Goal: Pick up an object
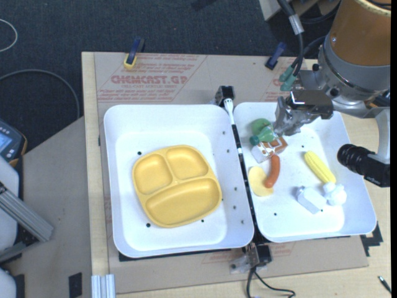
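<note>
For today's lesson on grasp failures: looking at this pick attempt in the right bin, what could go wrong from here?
1. The gripper is down among a tight cluster: a green toy, a small brown and white piece and the hot dog. It may catch two things or knock one aside.
2. The cluster lies close to the right bin's inner wall, so the grasp may be cramped.

Single fixed camera above bench (pixel 155 73), angled down over both bins (pixel 118 166).

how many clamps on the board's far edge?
2. A yellow-jawed clamp sits on the far edge above the left bin; a blue clamp sits on the far edge above the right bin. The arm may hide others further right.
</note>
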`<state>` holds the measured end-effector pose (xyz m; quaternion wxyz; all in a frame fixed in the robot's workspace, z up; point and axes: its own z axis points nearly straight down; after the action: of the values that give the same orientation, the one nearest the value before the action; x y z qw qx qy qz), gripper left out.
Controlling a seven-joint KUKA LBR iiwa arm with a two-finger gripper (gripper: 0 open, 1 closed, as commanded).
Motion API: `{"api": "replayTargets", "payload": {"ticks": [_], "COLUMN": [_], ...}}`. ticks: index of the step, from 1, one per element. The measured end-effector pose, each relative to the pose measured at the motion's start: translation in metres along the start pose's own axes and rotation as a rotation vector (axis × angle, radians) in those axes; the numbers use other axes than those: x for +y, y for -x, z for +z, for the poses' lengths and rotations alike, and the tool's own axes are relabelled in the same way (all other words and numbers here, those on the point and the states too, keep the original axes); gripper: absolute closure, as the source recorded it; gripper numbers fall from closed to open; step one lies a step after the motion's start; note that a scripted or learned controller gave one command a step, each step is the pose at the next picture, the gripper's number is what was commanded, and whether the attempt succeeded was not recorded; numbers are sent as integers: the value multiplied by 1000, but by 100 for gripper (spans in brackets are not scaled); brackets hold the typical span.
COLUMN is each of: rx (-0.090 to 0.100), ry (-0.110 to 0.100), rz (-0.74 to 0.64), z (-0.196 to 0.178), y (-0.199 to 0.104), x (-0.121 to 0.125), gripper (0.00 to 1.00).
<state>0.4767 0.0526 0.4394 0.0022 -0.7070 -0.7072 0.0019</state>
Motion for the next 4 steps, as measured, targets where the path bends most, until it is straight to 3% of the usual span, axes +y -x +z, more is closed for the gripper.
{"api": "replayTargets", "payload": {"ticks": [1,2,3,4], "rx": [-2,0,1,-1], "ry": [-7,8,19,9], "rz": [-4,-2,4,1], "z": [112,95,-1,-5], "y": [-52,-49,-7,-4], "x": [2,4,3,3], "gripper": [100,100,100,100]}}
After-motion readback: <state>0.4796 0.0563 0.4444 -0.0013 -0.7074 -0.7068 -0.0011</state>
